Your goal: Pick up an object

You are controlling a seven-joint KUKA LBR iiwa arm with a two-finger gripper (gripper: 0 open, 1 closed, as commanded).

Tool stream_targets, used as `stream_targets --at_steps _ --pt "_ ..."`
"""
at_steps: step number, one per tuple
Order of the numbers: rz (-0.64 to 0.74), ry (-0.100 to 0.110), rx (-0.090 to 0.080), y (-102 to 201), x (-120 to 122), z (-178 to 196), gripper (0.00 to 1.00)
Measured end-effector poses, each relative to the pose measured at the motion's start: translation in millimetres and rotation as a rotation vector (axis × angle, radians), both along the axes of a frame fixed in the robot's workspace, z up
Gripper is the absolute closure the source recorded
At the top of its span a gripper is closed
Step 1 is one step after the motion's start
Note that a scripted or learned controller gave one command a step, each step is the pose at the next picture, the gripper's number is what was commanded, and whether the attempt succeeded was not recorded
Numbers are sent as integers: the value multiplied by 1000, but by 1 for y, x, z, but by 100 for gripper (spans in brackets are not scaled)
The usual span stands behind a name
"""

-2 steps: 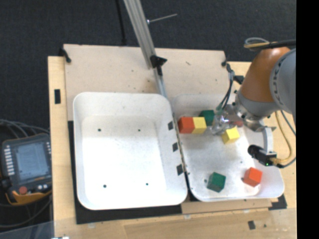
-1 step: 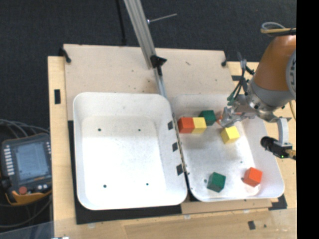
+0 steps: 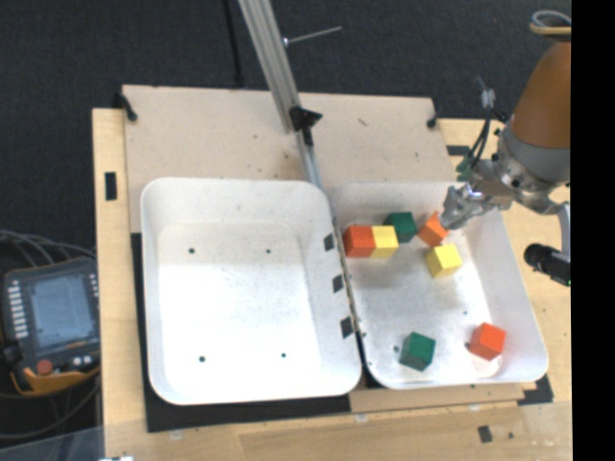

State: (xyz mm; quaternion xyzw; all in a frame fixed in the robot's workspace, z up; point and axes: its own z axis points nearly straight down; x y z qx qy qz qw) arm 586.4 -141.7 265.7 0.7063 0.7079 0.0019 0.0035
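Where the claw (image 3: 454, 209) meets an orange block (image 3: 433, 229), its grip is unclear.

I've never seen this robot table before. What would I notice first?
Probably the bright blocks scattered in the right bin: an orange block touching a yellow block, with a green block just behind them. Then the big arm with its orange band, reaching in from the right with its claw right by a small orange block near the bin's far side. The left bin looks plain white beside all that color.
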Motion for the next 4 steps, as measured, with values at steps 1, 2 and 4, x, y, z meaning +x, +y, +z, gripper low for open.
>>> stream_targets --at_steps 1,2,4 --pt "5 5 3 50 11 6 100" --pt "4 5 2 102 33 -6 100" --pt "5 5 3 219 56 -19 100"
